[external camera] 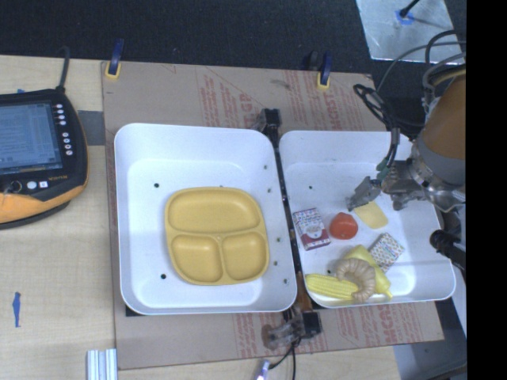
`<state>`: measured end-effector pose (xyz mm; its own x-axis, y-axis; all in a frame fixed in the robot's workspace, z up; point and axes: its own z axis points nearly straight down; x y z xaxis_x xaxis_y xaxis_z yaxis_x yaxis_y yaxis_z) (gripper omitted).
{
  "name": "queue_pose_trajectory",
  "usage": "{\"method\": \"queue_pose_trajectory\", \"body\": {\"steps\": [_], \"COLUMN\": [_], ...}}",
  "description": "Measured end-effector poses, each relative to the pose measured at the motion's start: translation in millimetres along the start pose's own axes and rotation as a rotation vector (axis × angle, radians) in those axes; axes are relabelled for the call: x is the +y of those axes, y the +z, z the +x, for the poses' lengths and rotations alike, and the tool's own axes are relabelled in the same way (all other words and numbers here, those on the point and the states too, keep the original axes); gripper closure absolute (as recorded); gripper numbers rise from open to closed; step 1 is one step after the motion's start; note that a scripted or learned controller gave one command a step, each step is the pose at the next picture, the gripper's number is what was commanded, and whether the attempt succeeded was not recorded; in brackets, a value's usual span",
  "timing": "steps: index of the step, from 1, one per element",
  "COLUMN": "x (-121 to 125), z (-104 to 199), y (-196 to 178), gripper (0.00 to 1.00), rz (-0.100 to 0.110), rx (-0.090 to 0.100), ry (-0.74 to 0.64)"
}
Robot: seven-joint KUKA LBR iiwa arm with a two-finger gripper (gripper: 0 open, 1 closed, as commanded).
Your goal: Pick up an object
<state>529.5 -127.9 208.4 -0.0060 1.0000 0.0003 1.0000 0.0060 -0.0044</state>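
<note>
My gripper (383,195) hangs over the right bin (317,153), reaching in from the right, and it is open with nothing between its fingers. Just below it lies a pale yellow wedge (371,215). A red tomato (343,226) rests to the wedge's left. A red-and-white carton (310,228) lies nearer the bin's left wall. A checkered packet (386,250) sits by the right side. At the front edge an ear of corn (330,286) and a tan curled piece (358,275) lie against a yellow item (380,279).
The left bin (142,157) holds a yellow divided plate (215,234). A tablet in an orange case (36,153) lies on the bench at far left. Clamps (324,70) pin the cardboard at the back. Cables (380,105) trail behind the arm.
</note>
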Motion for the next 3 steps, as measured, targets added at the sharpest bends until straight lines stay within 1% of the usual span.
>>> {"method": "queue_pose_trajectory", "body": {"steps": [1, 2, 3], "x": [3.1, 2.4, 33.1], "z": [3.4, 2.4, 82.3], "y": [113.8, 104.7, 16.1], "gripper": [0.0, 1.0, 1.0], "rz": [-0.006, -0.003, -0.002], "rx": [-0.002, -0.004, 0.001], "ry": [0.001, -0.003, 0.0]}}
